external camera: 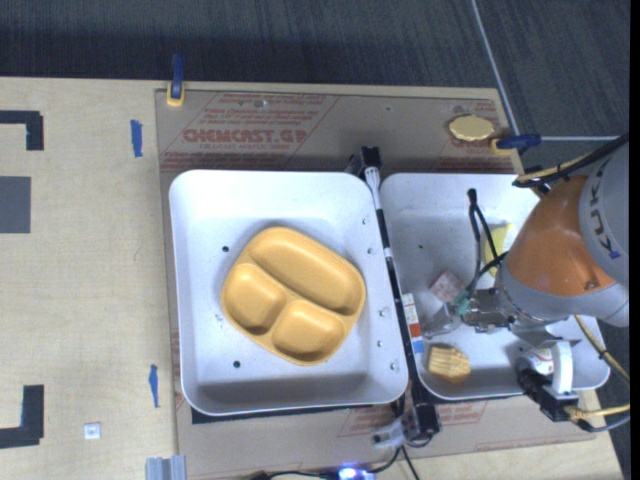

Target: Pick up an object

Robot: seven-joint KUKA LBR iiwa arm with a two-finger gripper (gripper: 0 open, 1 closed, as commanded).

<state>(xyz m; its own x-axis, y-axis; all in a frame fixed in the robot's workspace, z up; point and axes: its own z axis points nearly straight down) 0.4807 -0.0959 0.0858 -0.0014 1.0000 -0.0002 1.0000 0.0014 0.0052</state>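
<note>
The right bin holds a small yellow ridged piece near its front left corner, a pale pink packet a little behind it, and a yellow item partly hidden by the arm. My gripper is low inside this bin, between the pink packet and the ridged piece, close to both. The grey and orange arm covers the bin's right half. Nothing is visibly lifted.
The left bin holds a large yellow three-compartment tray. A black divider rail runs between the bins. A tan disc lies on the cardboard behind the right bin. Cables trail over the right bin.
</note>
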